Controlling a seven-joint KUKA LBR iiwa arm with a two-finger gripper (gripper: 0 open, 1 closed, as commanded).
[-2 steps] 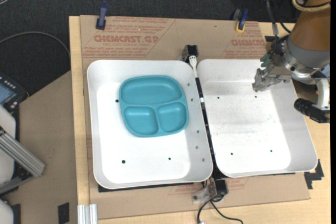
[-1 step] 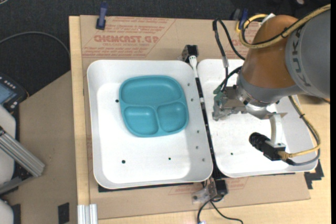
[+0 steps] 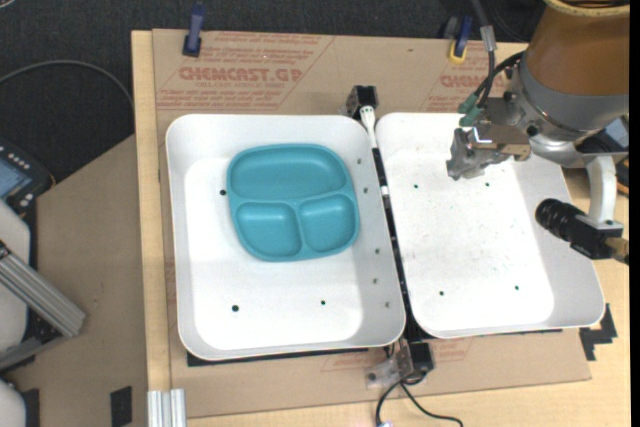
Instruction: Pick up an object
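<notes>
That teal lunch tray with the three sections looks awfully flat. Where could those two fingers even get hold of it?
Probably by its raised outer rim. The teal tray lies flat, open side up, in the left bin, so a broad grip looks unlikely. The gripper could come straight down over the right-hand edge, nearest the arm, one finger inside the rim and one outside.

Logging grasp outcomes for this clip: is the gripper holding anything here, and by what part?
Nothing is held. The gripper hangs over the right bin, while the teal divided plate lies in the left bin.
</notes>
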